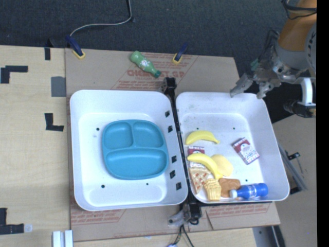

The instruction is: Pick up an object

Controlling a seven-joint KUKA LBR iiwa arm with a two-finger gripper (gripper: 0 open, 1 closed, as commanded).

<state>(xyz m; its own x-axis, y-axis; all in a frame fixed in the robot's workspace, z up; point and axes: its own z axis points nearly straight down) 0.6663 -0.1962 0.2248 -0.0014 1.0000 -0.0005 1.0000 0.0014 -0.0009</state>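
The pincer (250, 86) hung over the top right corner of the right bin (267, 120), with its two fingers spread apart and nothing between them. The toys lay lower down in that same bin, toward the near side. The closest one looked like the small red box (245, 150), down and a tiny bit left of the pincer. It lay tilted, its long side slanting from upper left to lower right. A yellow banana (201, 137) sat farther left.

Two bananas (202, 137), two bins (82, 107), one tray (134, 149).
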